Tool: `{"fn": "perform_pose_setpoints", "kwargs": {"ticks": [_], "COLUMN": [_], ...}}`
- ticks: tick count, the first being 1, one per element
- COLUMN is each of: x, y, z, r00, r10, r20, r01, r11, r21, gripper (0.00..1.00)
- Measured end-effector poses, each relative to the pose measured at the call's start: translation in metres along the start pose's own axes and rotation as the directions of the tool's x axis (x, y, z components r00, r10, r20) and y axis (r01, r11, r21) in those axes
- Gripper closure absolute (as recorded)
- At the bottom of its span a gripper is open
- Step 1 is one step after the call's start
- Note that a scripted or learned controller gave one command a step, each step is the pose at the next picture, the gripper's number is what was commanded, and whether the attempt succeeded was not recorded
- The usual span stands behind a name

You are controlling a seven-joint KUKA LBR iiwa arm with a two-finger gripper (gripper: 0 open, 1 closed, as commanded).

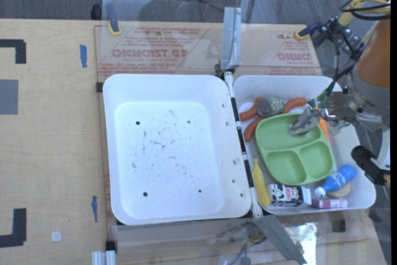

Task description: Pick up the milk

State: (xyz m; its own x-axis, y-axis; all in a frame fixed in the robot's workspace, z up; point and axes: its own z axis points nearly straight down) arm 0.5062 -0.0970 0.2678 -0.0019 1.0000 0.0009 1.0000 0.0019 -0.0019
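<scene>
The milk point(286, 194) is a small carton with black and white print. It lies on its side at the front of the right bin point(367, 195), just below the green divided plate point(296, 152). My gripper point(302, 123) hangs over the back edge of the green plate, well behind the milk and apart from it. Nothing shows between its tips.
Around the plate in the right bin lie orange carrots or sausages point(249, 113), a grey can point(271, 107), a yellow banana point(261, 186), a blue bottle point(339, 179) and a purple-ended box point(329, 202). The left bin point(111, 133) sits alongside, across a narrow gap.
</scene>
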Motion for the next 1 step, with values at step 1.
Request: {"fn": "perform_pose_setpoints", "kwargs": {"ticks": [1], "x": [0.0], "y": [0.0], "z": [0.0], "r00": [1.0], "r10": [0.0], "r20": [0.0], "r01": [0.0], "r11": [1.0], "r21": [0.0], "gripper": [0.0]}}
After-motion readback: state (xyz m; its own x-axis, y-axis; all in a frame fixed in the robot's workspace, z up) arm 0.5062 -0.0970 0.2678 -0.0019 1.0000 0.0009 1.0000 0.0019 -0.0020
